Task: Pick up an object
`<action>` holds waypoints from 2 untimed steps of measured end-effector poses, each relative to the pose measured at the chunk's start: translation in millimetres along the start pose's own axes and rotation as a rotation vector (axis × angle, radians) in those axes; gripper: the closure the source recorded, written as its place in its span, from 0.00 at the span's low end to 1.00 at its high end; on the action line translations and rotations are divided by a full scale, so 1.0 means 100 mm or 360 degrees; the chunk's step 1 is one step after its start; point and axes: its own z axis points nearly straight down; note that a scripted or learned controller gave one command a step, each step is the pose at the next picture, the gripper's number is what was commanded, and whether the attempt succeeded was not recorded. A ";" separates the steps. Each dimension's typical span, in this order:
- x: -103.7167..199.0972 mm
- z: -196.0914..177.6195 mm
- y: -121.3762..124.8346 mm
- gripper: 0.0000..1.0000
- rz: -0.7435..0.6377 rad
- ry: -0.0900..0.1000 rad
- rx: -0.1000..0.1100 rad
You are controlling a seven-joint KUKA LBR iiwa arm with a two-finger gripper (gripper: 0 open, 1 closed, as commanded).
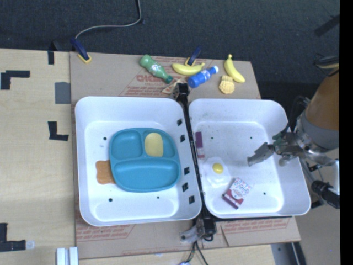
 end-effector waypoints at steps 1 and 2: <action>0.38 0.57 -0.02 0.00 -0.0003 0.0005 0.0009; 0.54 1.21 -0.01 0.00 -0.0001 0.0004 0.0004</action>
